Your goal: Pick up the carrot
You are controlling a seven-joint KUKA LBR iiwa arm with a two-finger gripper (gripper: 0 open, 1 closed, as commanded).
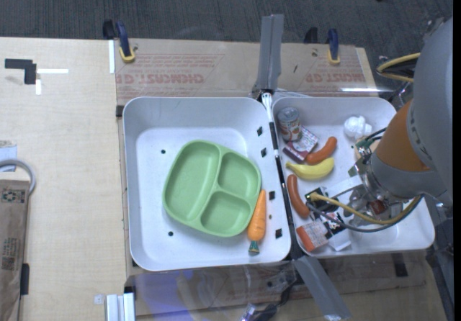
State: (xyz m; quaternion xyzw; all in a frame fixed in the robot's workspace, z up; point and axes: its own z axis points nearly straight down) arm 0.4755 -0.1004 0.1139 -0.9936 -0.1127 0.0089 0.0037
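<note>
The carrot [257, 217] lies in the left bin [141, 168], close to that bin's right wall and toward its near right corner. It is orange with its thick end pointing to the bin's far edge and its short green stub toward the near edge, and it rests just beside, perhaps touching, the right rim of the green divided plate [211, 188] that sits in the middle of the bin.

The arm [425, 125] reaches over the right bin [410, 237], and its gripper [364, 206] is down among cables near that bin's near right part, well apart from the carrot, with the wall between the two bins and several items lying between them. The view does not let me tell how the gripper is set, since wrist and cables cover it.

In the right bin, a small tin can [289, 124] stands near the far left corner, with a dark snack packet [302, 142] just beside it. A banana [312, 168] lies toward the left side, a sausage [322, 150] just beyond it, and a second sausage [296, 196] along the left wall. A red-and-white packet [315, 234] lies near the near edge, and a crumpled white object [356, 126] sits near the far edge.
</note>
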